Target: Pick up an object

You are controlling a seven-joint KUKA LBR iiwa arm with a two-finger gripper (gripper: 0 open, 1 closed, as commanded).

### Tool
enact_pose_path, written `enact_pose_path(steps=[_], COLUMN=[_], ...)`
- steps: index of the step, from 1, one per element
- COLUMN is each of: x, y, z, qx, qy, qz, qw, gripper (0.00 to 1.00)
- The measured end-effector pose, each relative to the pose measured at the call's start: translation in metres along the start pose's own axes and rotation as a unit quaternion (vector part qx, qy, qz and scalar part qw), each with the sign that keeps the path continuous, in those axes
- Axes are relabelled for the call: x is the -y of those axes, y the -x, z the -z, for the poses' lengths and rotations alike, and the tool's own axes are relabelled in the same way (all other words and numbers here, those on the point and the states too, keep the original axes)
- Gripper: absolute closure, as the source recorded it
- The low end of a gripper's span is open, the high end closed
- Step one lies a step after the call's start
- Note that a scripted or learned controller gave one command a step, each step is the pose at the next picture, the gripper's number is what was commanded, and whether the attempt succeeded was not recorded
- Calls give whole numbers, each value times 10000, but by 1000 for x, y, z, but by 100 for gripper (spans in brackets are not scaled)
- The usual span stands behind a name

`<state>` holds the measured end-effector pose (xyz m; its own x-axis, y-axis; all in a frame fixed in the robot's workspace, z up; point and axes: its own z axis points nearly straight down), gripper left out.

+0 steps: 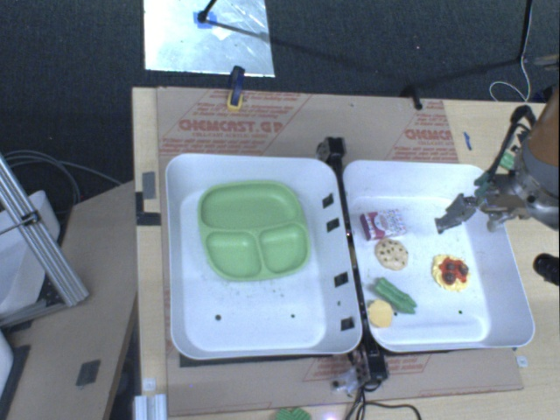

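Note:
The right bin (pixel 503 322) holds several small items: a red and white packet (pixel 383 224), a round cookie (pixel 391 253), a yellow piece with red topping (pixel 451 271), a green pea pod (pixel 395 294) and a small yellow round piece (pixel 380 313). My gripper (pixel 472 219) hovers over the right bin's upper right part, above and to the right of the yellow and red piece. Its two dark fingers stand apart, open, with nothing between them.
The left bin (pixel 188 322) holds a green divided plate (pixel 254 230). A black divider with clips (pixel 337 234) runs between the two bins. Cables and a metal sheet (pixel 210 24) lie beyond the bench at the back.

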<state>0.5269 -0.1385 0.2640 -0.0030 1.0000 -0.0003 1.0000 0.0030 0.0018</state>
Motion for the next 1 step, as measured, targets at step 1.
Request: enact_pose_path(steps=[1], x=[26], y=[-51], z=[-37], qx=[-12], qy=[-19], qz=[23], qw=[10000], gripper=[0])
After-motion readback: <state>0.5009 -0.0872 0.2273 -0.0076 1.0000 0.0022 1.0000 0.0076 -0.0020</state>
